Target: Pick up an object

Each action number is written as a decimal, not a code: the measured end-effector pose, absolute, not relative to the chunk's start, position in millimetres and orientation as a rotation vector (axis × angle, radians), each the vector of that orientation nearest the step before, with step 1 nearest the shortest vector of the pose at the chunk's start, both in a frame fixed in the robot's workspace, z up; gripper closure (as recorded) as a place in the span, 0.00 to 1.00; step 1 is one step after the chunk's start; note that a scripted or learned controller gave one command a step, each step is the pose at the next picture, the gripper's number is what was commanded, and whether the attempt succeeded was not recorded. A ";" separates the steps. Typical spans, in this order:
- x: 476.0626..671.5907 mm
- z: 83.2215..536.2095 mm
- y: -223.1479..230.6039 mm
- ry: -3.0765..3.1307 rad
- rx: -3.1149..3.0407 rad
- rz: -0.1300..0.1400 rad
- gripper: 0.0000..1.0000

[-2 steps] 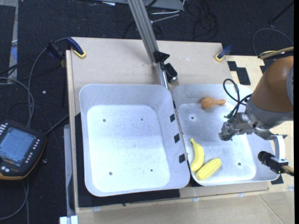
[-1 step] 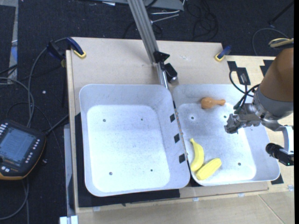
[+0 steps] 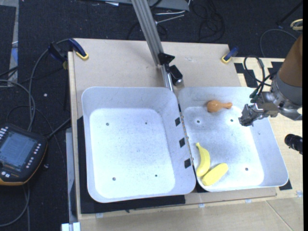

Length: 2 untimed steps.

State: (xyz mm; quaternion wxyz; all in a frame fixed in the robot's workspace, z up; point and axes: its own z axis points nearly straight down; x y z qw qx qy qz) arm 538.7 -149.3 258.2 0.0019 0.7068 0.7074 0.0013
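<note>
Two yellow things lay closest to the camera, at the front of the right bin [image 3: 269, 148]: a banana [image 3: 203, 159] and, touching it on the far side from the left bin [image 3: 130, 148], a yellow lemon-shaped lump [image 3: 215, 174]. Toward the back of the right bin sat an orange toy drumstick [image 3: 217, 106], well apart from the banana. Nothing lay in the left bin.

Over the right bin's far-right edge hung the gripper [image 3: 246, 117], near the drumstick but not touching it. It was small and dark, so I could not tell how it was set, and nothing could be seen in it.

I think the job was at its start: reaching for something. Next, the gripper would need to move over one thing, likely the drumstick, drop down and close on it.
</note>
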 end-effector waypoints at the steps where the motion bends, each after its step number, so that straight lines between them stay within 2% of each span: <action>1: 539.2 284.9 -149.3 2.220 2.220 0.002 1.00; 2: 541.0 269.6 -91.6 2.228 2.217 0.000 1.00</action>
